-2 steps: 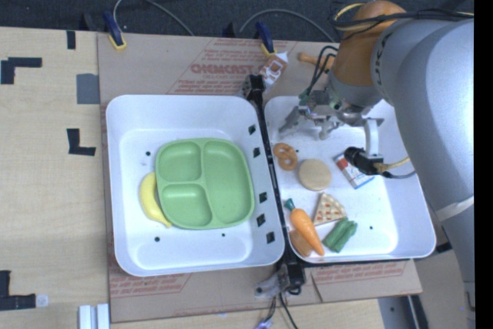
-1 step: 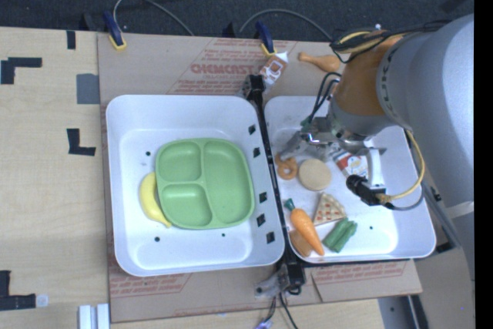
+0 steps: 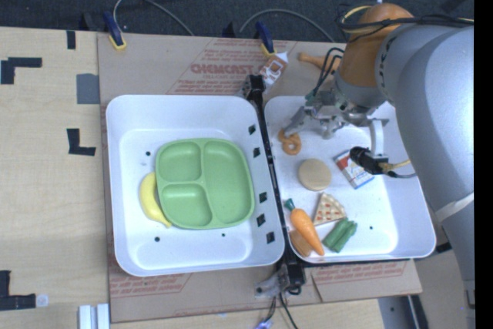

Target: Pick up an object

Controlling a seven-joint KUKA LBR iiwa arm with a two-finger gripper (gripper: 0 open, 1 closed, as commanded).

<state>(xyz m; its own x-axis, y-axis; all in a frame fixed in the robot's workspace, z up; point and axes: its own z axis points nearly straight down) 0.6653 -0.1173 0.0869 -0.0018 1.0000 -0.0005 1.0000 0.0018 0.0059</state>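
Reaching in from the right, a grey arm with an orange band lowers its gripper [image 3: 296,125] into the right-hand bin [image 3: 400,239], close to that bin's far left corner. A small orange-brown ring [image 3: 290,143] lies on the bin floor just under the tips, so it looks like the intended pick. Whether the jaws are open, closed or gripping cannot be told, since the wrist and cables crowd the view.

Other choices sit loose on the same bin floor: a tan round disc [image 3: 314,174] near the middle, a small red and white packet [image 3: 353,169] beside it, and, towards the near edge, a pizza slice [image 3: 329,208], a carrot [image 3: 303,229] and a green pod [image 3: 340,235].

The left-hand bin [image 3: 127,119] holds a green divided plate [image 3: 205,182] with a banana [image 3: 151,200] tucked against its left edge. Both bins rest side by side on the surface [image 3: 46,189].
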